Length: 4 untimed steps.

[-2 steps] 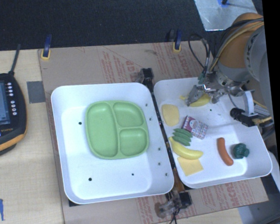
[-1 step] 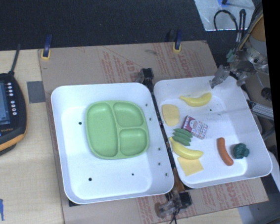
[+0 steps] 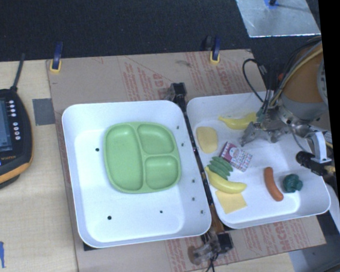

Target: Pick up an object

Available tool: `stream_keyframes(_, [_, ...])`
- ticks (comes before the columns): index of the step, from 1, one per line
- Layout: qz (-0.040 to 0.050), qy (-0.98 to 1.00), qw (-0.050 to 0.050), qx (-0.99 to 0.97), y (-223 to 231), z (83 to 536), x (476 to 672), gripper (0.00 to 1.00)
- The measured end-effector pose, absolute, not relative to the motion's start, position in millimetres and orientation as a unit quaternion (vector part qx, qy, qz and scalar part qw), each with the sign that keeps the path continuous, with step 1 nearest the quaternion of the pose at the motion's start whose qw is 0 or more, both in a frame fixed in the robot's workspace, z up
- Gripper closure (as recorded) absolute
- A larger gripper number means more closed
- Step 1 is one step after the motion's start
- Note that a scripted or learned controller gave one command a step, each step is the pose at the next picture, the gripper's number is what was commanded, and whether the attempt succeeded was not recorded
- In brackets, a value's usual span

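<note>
1. Right white bin point(image 3: 313, 208): holds a small yellow banana point(image 3: 236, 121), a pale yellow round slice point(image 3: 206, 139), a pink-and-white snack packet point(image 3: 236, 156), a green pod point(image 3: 220, 167), a second banana point(image 3: 228, 185), a yellow cheese slice point(image 3: 232, 201), an orange sausage point(image 3: 273, 184) and a dark green broccoli piece point(image 3: 292, 182)
2. Left white bin point(image 3: 89, 228): bears a green divided plate point(image 3: 141, 157), well apart from the arm
3. Gripper point(image 3: 259, 138): hangs over the upper middle of the right bin, reached in from the right; appears spread, with nothing visible between the tips
4. Nearest candidate, by judgement: the small yellow banana, just beside the gripper on its left and slightly toward the far wall; cannot tell whether touching or merely close
5. Long axis of that banana: roughly left to right across the bin, pointed end toward the bin divider, thicker end toward the gripper
6. Second candidate: the snack packet, near the gripper, below and to the left, tilted on a diagonal
7. Requirement of the coming move, as judged: a short shift left, and a closing direction set across the banana's narrow width, not along its length
8. Risk, as judged: nudging the thicker end aside, since the fruit lies off-centre from the tips
</note>
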State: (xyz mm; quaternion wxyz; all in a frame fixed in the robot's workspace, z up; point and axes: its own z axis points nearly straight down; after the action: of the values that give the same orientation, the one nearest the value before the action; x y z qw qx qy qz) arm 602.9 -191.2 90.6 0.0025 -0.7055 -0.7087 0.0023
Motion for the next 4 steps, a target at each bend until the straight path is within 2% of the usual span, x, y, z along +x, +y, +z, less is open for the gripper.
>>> stream_keyframes(1, [0.0013,-0.709,0.002,-0.705,-211,92,656.2,0.00])
stream_keyframes(2, [0.0016,-0.709,0.001,-0.705,-200,132,554.0,0.00])
stream_keyframes(3, [0.0015,-0.709,0.002,-0.705,-175,91,488.8,0.00])
stream_keyframes(4, [0.0024,-0.710,0.002,-0.704,-176,101,489.1,1.00])
